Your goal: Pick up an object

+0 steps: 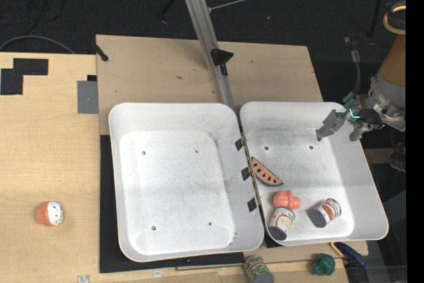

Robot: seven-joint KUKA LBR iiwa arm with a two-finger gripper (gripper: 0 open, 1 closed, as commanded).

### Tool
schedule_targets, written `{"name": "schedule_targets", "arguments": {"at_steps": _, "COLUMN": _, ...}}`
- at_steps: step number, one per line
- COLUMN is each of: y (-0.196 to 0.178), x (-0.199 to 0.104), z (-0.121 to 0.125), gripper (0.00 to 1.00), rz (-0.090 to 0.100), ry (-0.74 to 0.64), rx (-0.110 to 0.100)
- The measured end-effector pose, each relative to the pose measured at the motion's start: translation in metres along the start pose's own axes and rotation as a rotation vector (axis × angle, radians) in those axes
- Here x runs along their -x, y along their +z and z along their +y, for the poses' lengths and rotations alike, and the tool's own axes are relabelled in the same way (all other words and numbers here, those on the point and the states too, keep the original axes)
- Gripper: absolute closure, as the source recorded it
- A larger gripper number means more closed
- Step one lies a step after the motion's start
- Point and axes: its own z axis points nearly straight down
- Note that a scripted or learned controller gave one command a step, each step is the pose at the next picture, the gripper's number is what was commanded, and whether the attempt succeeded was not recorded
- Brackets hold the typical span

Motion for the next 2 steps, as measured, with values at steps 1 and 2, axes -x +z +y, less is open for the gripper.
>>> {"name": "schedule_targets", "arguments": {"at_steps": 1, "y": -0.003, "x": 0.0, "z": 0.001, "gripper": 0.0, "rz": -0.001, "ry": -0.001, "rx": 0.005}}
{"name": "schedule_targets", "arguments": {"at_steps": 2, "y": 0.053, "x": -0.005, "z": 0.01, "gripper": 0.0, "rz": 0.0, "ry": -0.003, "rx": 0.001}}
